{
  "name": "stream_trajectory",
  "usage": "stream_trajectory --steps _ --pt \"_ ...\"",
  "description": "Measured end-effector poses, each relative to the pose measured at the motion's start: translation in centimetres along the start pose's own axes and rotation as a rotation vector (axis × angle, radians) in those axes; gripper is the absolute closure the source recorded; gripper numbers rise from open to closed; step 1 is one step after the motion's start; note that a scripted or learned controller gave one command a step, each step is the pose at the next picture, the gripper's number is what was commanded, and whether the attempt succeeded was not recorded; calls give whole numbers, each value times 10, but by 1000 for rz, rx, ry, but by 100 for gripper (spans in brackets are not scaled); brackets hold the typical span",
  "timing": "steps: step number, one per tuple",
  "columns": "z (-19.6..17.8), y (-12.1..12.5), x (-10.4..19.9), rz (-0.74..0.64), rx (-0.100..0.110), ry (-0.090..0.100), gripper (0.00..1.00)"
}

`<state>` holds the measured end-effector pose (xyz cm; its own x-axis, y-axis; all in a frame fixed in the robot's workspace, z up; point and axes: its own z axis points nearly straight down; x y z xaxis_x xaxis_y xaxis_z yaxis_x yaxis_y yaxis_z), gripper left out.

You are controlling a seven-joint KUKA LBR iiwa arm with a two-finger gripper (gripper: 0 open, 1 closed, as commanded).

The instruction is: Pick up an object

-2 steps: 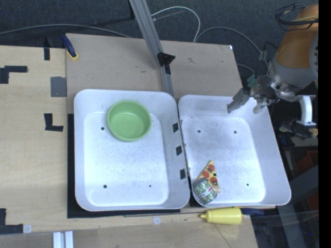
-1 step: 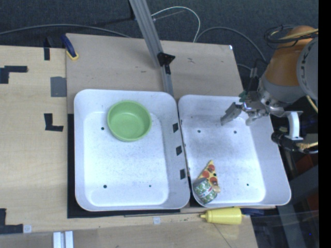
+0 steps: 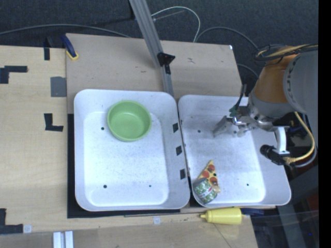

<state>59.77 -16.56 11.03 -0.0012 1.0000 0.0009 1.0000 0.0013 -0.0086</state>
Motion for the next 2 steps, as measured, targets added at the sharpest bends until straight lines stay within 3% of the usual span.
stream_trajectory --steps 1,2 --pt "-14 2 0 -1 -6 -1 100" --pt "-77 2 -4 0 -14 -3 100"
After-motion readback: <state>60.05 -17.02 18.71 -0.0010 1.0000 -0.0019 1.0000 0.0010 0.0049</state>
